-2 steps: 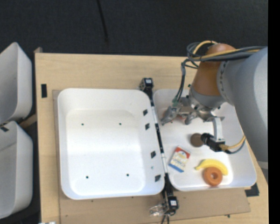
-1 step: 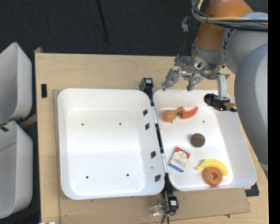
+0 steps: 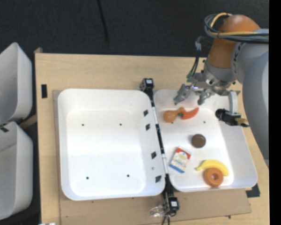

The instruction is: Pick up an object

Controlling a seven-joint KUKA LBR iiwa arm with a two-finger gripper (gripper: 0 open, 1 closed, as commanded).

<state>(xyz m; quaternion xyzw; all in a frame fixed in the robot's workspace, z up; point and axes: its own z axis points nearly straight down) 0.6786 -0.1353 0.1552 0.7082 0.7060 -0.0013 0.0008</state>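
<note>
The arm reaches in from the right and positions the end effector (image 3: 193,93) over the far end of the right bin (image 3: 236,144). The two fingers stand spread apart with nothing between them, so the end effector is open and carries no load. Directly below and slightly nearer the camera lies a small cluster: an orange pear-shaped toy (image 3: 171,115) touching a red chili-like piece (image 3: 191,113). Both rest on the bin floor, near the fingertips but not enclosed by them. The other candidates are also at rest in the same bin: a dark brown round piece (image 3: 198,140) near the middle, a small printed box (image 3: 180,160) close to the divider, and a banana (image 3: 213,165) lying against an orange ring (image 3: 213,177) at the near end. The left bin (image 3: 103,144) sits beside it on the desk (image 3: 47,78). Task status: no object is lifted and no grasp is made. The approach phase appears largely complete, judging by the end effector placement over the pear and chili pair. Remaining steps, as a judgement: lower the fingers around one of those two items, close on it, and raise it clear of the bin floor. Because the two items touch, a closing motion may push one aside or catch both.
</note>
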